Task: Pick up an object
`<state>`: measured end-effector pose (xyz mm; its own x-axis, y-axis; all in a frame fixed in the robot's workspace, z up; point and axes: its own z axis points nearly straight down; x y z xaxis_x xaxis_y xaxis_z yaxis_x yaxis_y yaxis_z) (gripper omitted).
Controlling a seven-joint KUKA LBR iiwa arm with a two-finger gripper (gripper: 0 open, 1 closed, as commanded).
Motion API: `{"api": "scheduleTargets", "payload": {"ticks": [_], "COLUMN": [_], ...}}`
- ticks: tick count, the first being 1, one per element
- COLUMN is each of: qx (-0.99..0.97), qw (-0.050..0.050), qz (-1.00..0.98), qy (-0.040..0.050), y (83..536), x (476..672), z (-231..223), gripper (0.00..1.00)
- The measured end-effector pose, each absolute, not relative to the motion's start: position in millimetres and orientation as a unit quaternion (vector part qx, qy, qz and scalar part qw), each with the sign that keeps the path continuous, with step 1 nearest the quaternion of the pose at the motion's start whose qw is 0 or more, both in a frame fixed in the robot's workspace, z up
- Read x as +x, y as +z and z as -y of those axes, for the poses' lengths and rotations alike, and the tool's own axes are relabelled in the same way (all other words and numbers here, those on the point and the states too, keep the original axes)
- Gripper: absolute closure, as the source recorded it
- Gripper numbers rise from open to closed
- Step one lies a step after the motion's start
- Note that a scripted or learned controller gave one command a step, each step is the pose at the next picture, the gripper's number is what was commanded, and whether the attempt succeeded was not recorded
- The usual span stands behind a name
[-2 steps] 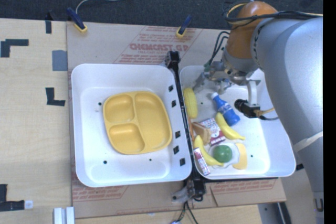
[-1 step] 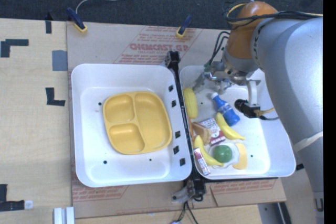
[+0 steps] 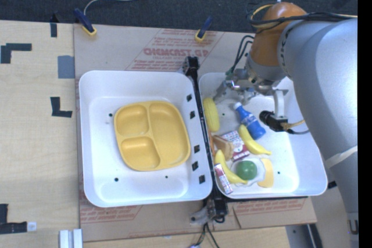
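My gripper [image 3: 233, 94] hangs over the far part of the right bin [image 3: 302, 168], with its fingers spread apart and nothing between them. Just in front of it lies a blue bottle [image 3: 250, 124] with a white cap pointing toward the gripper. A yellow oblong piece [image 3: 211, 114] lies to the gripper's left, along the bin's left wall. Nearer the front lie a banana [image 3: 254, 146], a printed packet [image 3: 233, 145], a green ball [image 3: 246, 169], a second banana [image 3: 227, 168], a small red and white tube [image 3: 222, 178] and an orange slice [image 3: 267, 173].
The left bin [image 3: 96, 125] holds a yellow divided plate [image 3: 152, 135]. The grey arm [image 3: 325, 84] with its orange band [image 3: 270, 38] covers the right bin's far right corner. A black divider [image 3: 196, 119] separates the bins. Yellow clamps [image 3: 85, 21] hold the cardboard at the back.
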<state>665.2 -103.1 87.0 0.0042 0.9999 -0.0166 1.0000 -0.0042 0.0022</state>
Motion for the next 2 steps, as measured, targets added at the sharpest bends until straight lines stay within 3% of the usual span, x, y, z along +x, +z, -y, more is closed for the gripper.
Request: {"api": "scheduleTargets", "payload": {"ticks": [2], "qx": [0.708], "qw": [0.005], "qz": [-0.706], "qy": [-0.0031], "y": [86.5], "x": [662.9], "z": [105.0], "gripper": [0.0]}}
